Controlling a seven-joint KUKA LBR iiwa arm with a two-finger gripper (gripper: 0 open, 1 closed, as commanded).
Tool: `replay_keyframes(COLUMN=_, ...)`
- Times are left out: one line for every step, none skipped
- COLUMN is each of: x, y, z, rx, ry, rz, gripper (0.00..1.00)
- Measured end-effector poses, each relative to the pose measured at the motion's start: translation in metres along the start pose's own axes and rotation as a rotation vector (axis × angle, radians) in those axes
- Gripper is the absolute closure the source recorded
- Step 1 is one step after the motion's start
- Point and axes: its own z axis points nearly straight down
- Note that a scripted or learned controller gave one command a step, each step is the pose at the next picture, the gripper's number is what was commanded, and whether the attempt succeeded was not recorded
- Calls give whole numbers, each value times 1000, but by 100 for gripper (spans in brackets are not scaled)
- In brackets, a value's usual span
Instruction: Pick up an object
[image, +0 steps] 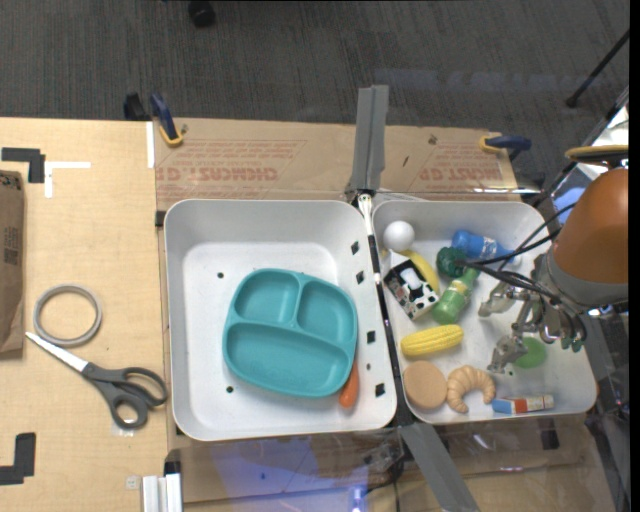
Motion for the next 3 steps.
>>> replay_keyframes(x=-79, y=2, z=-1, rx=1, ry=-3, rz=152, gripper=0)
replay_keyframes(x=-93, y=46, z=1, rx=3, ry=7, rz=213, gripper=0)
replay_keyframes(x=-77, y=22, z=-1, rx=1, ry=-1, rz=203, gripper=0)
